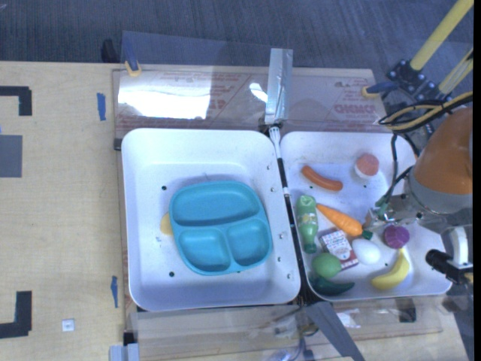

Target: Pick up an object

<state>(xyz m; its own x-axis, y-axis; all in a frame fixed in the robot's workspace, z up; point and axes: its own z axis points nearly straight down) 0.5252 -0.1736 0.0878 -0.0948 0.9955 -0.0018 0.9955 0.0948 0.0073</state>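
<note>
Camera view: my jaws low in right bin, beside carrot tip, near purple plum; cannot tell jaw spread. Around: white egg, banana, sausage, green bottle, lime. Left bin holds blue divided tray.

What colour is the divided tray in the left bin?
Light blue, as the camera view shows: the divided tray lies in the white left bin.

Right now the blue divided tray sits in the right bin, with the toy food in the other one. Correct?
Not quite. The camera view shows the blue divided tray in the left bin; the toy food, such as the carrot and banana, lies in the right bin.
</note>
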